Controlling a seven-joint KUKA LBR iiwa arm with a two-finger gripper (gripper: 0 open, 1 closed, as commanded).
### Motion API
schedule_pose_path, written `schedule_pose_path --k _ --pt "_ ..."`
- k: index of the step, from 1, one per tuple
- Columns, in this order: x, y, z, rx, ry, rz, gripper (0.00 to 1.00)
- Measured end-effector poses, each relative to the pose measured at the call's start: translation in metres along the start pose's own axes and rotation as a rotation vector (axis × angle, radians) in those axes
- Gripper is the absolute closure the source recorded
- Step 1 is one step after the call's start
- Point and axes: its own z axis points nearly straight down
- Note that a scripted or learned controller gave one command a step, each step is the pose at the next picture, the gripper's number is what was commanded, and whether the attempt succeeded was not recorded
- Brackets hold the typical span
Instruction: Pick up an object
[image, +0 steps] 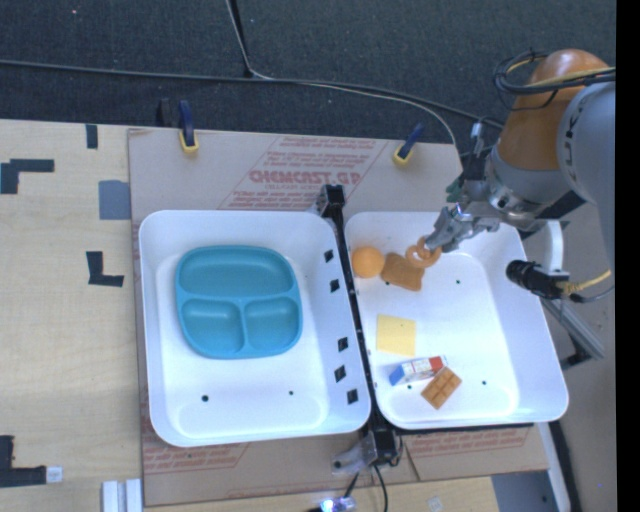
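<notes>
Reaching in from the right, the claw (437, 243) sits low over the upper part of the right bin (500, 330), its tips touching the top of a tan bear-shaped toy (404, 270); whether the toy is actually pinched between the fingers cannot be told from this slant. Just left of the toy lies an orange ball (367, 262), close to the divider between the 2 bins. Lower in the same bin lie a yellow square block (396, 335), a small red, white and blue box (416, 369) and a brown waffle-like piece (441, 388), the last 2 touching. The left bin (160, 300) holds a blue divided plate (239, 302). Both bins rest on a cardboard sheet (290, 170) on the surface.
</notes>
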Motion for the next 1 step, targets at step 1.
schedule_pose_path --k 1 --pt "0.0003 0.0007 -0.0412 0.000 0.000 0.000 1.00"
